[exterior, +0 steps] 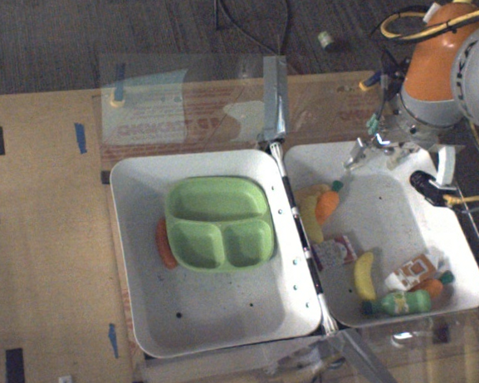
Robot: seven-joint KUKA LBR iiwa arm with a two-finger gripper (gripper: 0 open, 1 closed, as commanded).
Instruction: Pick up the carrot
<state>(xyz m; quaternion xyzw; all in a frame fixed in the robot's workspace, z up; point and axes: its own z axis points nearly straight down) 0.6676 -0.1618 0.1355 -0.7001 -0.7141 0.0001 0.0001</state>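
We note the small orange plastic carrot (327,204) lying left and nearer of the metal two-finger gripper (367,148) (aperture indiscernible), its long axis running diagonally.

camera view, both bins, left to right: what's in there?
orange sausage-shaped item → green divided tray → carrot → banana → green bottle → small carton. The first two lie in the left bin, the rest in the right bin.
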